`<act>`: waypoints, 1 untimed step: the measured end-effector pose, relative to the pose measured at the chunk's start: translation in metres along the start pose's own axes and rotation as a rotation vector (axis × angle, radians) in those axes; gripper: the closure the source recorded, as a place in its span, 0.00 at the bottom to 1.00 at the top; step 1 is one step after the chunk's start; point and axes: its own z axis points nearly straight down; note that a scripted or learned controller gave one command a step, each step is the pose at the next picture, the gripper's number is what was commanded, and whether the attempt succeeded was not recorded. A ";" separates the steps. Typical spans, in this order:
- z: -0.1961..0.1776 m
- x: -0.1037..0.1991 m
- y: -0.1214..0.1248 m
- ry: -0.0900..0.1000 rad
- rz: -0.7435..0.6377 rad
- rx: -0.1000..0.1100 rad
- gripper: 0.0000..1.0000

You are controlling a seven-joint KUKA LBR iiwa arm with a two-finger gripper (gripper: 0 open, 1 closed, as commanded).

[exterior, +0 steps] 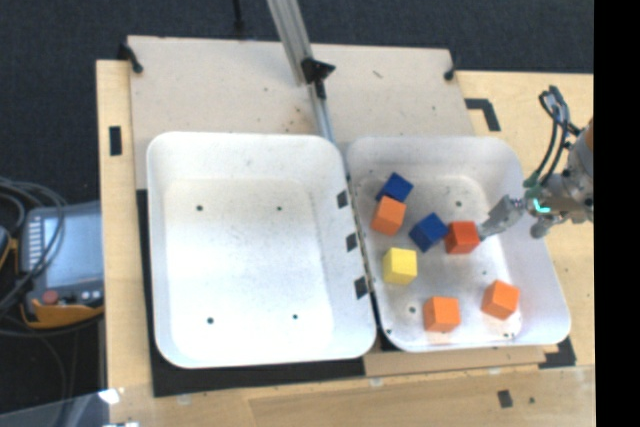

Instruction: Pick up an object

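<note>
Dark carpet surrounds the tan surface (115, 115), where we've got two white bins. Right bin (480, 155) has all the cubes: two blue, one yellow, four orange. The pincer (520, 218) sits at that bin's right edge, one finger (497, 215) just beside the orange cube (462, 237). We honestly can't tell if it's spread or closed. Left bin (250, 150) sits alongside.

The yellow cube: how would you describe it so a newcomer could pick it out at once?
Look in the right-hand white bin, where all the blocks lie. Near its left wall, below the orange cube and left of a blue cube, sits the yellow cube. It is the only yellow block there.
</note>
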 end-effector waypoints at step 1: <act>-0.001 0.000 0.001 -0.001 0.001 -0.003 0.00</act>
